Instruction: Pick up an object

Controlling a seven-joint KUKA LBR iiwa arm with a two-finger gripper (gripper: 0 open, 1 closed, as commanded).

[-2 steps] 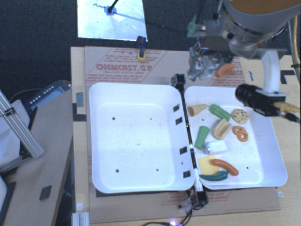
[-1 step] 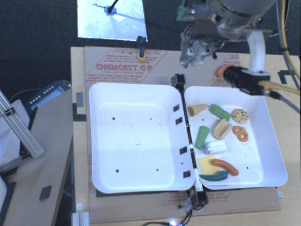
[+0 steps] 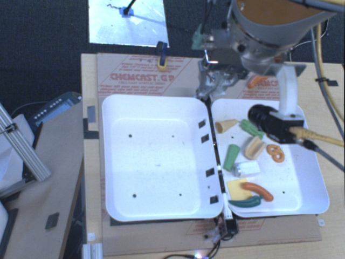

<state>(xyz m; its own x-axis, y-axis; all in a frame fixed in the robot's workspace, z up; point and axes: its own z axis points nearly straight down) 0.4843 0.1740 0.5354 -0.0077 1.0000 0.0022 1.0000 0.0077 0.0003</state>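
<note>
Right bin: pretzel, sausage, green cylinder.

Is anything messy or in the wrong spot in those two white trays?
One thing stands out: an orange sausage-shaped toy lies outside the right bin, on the cardboard behind its far rim. The other toys, like the pretzel and green cylinder, lie inside it.

A robot lab — arm at one o'clock, cabling, twin bins on a cardboard-topped bench.

Glossy white plastic bins on matt cardboard
</note>
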